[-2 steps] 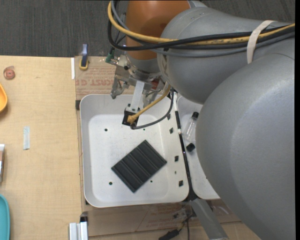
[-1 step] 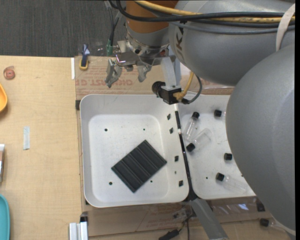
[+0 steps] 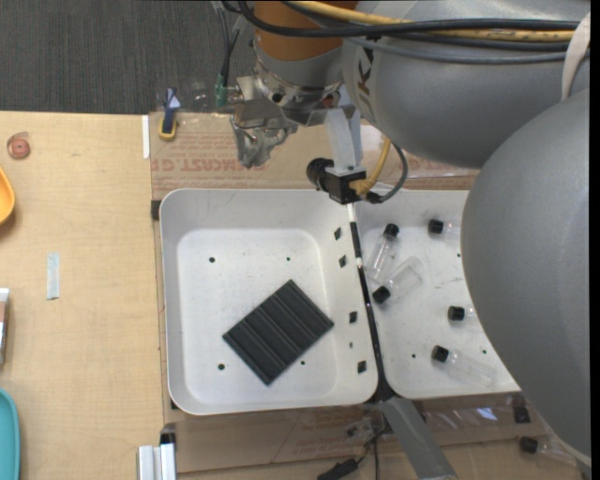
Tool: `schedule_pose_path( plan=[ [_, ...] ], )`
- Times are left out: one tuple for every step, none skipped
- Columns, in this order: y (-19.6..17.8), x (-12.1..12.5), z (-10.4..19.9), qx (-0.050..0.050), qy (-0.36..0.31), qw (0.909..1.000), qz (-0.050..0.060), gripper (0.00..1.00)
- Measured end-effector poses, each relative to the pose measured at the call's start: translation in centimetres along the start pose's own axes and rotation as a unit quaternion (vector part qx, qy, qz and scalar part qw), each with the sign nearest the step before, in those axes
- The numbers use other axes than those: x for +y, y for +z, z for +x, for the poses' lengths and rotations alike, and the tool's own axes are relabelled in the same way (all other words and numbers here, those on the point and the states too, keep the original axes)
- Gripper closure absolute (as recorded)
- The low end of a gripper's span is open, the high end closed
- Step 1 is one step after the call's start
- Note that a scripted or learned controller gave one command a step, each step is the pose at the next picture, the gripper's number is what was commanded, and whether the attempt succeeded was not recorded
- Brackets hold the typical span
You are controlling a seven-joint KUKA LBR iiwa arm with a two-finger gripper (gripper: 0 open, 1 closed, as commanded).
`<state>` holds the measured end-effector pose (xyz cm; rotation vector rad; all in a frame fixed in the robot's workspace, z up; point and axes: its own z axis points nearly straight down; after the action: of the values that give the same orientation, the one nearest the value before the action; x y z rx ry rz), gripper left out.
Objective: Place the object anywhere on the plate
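The arm [image 3: 487,103] is built of large, rounded segments finished in smooth light grey, with soft highlights seen along their curves. Above the wrist an orange band [image 3: 298,26] is wrapped around the casing. Dark lettering is printed on the grey shell just beside the band, though it cannot be read. Black cables and a yellow hose [image 3: 422,21] are routed along the upper side of the arm. Below the band a grey metal flange is fitted, and from it the tool [image 3: 253,148] is hung, made of dull grey metal. A small green connector [image 3: 221,94] is attached beside the flange.
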<state>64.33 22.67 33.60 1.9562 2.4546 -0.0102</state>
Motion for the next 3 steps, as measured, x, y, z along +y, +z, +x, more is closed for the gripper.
schedule_pose_path(
  plan=[
    [-3.3, -2.0, -0.9, 0.002, -0.175, 0.9846, -0.002, 1.0],
    [10.4, 1.1, -1.8, 0.002, -0.165, 0.9863, -0.001, 1.0],
    [4.9, 1.4, -1.1, 0.001, -0.238, 0.9712, -0.003, 1.0]
  ],
)
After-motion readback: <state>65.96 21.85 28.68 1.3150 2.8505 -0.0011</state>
